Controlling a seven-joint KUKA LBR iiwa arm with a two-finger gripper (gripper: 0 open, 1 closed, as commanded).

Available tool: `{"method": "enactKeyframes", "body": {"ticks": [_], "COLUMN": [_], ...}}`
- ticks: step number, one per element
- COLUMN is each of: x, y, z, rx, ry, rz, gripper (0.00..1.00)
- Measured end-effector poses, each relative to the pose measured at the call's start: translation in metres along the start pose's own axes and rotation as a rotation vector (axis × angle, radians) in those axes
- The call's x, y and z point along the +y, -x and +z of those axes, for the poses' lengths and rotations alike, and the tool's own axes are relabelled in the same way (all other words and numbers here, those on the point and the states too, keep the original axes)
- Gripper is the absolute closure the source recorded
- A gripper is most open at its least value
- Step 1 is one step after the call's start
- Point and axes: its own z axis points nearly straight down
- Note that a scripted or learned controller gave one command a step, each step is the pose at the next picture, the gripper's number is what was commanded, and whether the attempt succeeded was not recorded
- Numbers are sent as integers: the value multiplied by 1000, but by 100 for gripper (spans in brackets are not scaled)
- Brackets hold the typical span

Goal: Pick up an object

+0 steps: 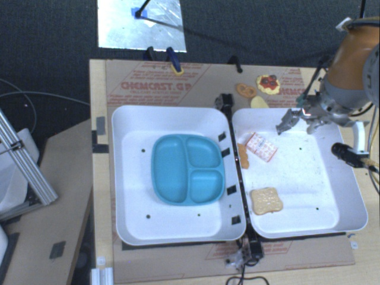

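The right bin (pixel 332 218) holds three things. A red-and-white patterned packet (pixel 261 146) lies near the bin's upper left. Against the left wall is a small orange piece (pixel 242 155), and a slice of toast (pixel 266 200) lies towards the front. My gripper (pixel 297 124) hangs over the bin's back part, to the right of the packet and apart from it. It is open, with nothing between its fingers. The grey arm with its orange band (pixel 355 46) comes in from the upper right.
In the left bin (pixel 127 218) lies a blue divided plate (pixel 189 169). On the cardboard behind the right bin sit a brown cookie-like toy (pixel 245 89), a red-topped round toy (pixel 268 84) and a pale yellow piece (pixel 259 103). A black divider strip (pixel 233 159) runs between the bins.
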Motion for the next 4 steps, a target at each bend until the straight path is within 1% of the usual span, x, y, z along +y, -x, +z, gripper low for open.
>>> {"method": "enactKeyframes", "body": {"ticks": [1,2,3,4], "x": [-25,-21,-102,-124], "y": [38,38,65,-21], "z": [106,88,97,80], "rx": [-1,-6,-3,5], "ry": [3,13,15,-1], "rz": [5,1,6,-7], "gripper": [0,100,100,100]}}
